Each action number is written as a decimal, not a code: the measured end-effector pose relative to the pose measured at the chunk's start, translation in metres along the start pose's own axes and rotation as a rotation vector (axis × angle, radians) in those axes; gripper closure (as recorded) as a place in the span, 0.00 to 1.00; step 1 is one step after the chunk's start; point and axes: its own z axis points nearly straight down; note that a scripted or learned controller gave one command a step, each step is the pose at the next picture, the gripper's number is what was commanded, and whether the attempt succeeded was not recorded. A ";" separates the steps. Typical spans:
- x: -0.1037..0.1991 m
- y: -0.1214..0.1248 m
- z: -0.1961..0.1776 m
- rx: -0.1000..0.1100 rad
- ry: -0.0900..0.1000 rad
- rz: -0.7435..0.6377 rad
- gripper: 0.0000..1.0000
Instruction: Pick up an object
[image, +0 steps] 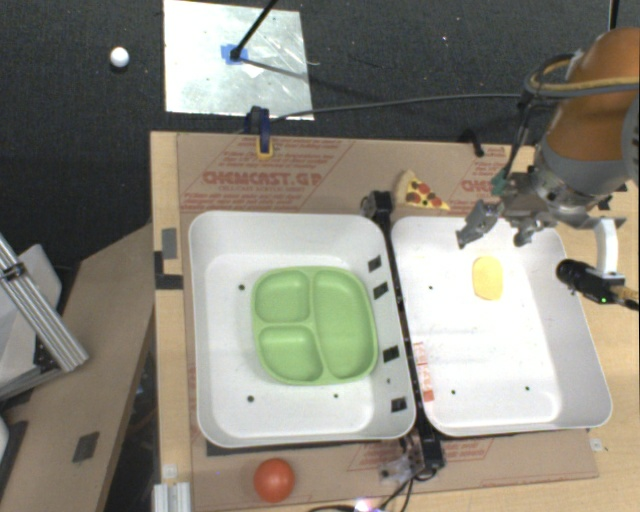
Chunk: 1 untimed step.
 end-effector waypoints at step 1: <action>0.000 0.002 -0.007 -0.011 -0.001 -0.002 0.00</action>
